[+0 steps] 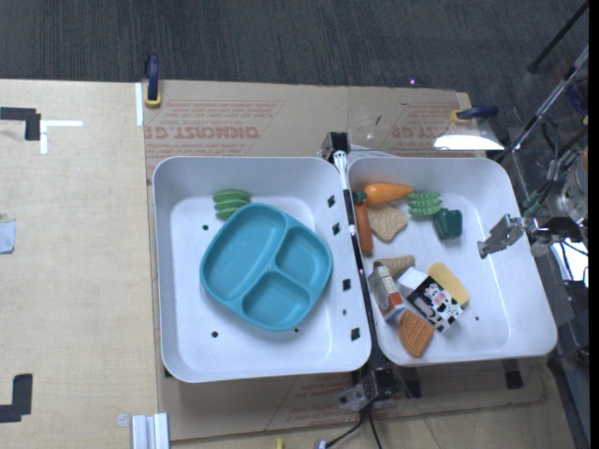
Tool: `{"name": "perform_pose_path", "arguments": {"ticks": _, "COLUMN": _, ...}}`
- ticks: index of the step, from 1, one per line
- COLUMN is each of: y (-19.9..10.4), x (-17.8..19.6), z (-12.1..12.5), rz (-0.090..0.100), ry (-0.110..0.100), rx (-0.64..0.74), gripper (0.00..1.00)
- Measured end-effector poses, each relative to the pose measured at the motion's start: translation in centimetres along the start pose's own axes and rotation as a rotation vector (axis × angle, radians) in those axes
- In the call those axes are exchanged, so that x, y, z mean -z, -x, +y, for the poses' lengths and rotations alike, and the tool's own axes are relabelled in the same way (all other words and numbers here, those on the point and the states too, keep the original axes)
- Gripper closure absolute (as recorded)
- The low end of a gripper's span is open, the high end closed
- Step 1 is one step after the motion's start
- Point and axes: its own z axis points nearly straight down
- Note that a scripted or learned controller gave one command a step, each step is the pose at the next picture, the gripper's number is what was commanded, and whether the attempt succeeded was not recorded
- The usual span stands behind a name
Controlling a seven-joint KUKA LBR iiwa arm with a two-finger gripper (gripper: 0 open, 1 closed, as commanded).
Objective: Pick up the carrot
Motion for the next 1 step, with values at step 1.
{"name": "perform_pose_path", "arguments": {"ticks": 1, "y": -4.46, "x": -9.09, "z": 7.66, "rz": 0.001, "ry": -0.001, "rx": -0.006, "gripper": 0.00}}
